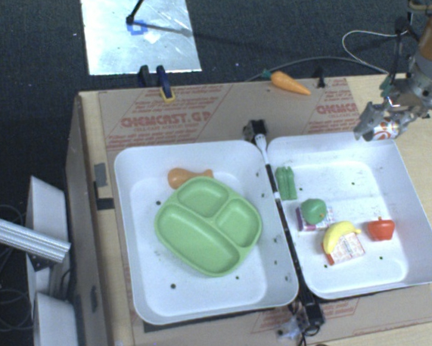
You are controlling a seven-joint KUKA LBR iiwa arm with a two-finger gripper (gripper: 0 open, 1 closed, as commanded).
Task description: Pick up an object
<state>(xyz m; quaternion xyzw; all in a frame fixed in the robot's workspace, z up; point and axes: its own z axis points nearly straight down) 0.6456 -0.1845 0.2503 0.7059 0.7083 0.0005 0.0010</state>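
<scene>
My gripper (379, 128) hangs above the far right corner of the right bin (407, 188), with the arm coming in from the right. A small silver, red and white object (383, 131) shows between its fingers, lifted off the bin. In the right bin lie a green block (285, 182), a round green toy (314, 211) on a pink and white piece, a yellow banana-like toy (339, 233) on a white card, and a red toy (381, 228).
The left bin (140, 214) holds a green divided plate (206, 226) with an orange object (180, 177) behind it. A toy carrot (291, 83) and a blue clamp (164, 82) lie on the brown board behind the bins. A black divider (273, 193) runs between the bins.
</scene>
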